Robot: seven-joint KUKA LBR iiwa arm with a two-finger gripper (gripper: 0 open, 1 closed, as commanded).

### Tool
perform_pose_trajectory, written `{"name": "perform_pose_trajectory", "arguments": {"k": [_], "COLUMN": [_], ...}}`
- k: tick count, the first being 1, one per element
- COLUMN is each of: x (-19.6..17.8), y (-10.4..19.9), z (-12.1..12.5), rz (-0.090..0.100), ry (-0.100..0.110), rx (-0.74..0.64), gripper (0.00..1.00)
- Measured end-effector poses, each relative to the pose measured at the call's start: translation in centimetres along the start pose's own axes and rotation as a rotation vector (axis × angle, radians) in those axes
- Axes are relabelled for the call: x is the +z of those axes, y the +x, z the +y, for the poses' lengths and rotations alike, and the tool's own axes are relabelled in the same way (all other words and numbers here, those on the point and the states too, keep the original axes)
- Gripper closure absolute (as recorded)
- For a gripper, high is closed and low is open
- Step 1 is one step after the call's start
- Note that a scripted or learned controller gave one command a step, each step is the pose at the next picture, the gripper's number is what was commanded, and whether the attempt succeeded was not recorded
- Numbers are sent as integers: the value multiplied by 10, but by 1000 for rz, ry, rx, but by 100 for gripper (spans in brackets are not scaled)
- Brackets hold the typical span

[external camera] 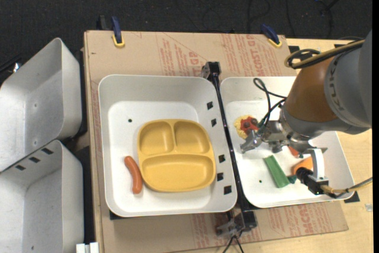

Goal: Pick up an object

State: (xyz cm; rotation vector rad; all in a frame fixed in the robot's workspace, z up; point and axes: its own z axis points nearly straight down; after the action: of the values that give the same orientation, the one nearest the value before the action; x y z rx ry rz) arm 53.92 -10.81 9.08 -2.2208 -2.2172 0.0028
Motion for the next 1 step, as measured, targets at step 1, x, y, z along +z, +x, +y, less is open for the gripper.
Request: {"name": "perform_pose_trajectory", "arguments": {"k": [1], "x": [-11], "y": [0], "z": [0], "rz": [-1], "ry": [-3], "rx": [2], "gripper": [100]}}
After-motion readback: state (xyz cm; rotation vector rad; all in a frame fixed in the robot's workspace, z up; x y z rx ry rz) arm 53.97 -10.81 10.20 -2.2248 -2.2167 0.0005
